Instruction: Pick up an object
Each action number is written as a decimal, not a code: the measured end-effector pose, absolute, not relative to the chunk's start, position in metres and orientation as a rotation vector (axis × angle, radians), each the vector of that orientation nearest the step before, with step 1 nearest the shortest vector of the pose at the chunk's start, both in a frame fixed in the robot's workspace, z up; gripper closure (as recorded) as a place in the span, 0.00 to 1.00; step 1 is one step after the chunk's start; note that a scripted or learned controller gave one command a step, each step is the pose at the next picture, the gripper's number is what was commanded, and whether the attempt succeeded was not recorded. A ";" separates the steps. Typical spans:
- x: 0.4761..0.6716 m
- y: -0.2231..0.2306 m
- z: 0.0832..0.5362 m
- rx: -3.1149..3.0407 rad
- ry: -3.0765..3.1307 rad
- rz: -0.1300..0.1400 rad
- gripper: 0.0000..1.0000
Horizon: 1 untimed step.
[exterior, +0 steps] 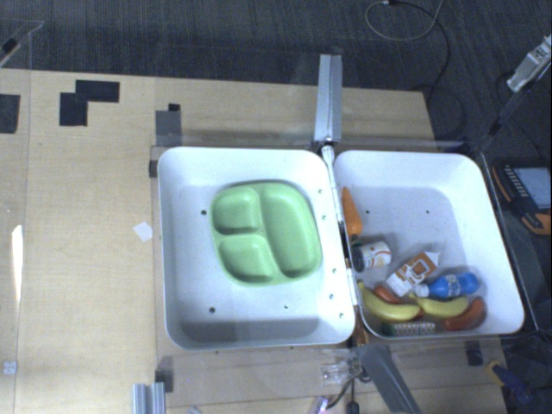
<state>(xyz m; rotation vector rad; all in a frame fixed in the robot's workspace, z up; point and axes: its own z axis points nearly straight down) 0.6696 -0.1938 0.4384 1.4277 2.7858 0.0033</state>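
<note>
Two white bins sit side by side. The left bin [172,231] holds a green divided tray [263,231]. In the right bin [448,179] the objects crowd the near corner — an orange carrot [349,214] along the left wall, a small can [375,254], a white carton [412,272], a blue bottle [453,285], two bananas [418,307] and something red [470,316] under them.

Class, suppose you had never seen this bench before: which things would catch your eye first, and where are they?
A pale green three-part tray sits in the middle of the left bin. In the right bin, small bright items crowd the near corner: two yellow bananas, a blue-capped bottle and an orange carrot along the dividing wall.
</note>
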 end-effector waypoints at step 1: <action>0.670 -0.194 0.438 1.427 2.786 0.003 0.00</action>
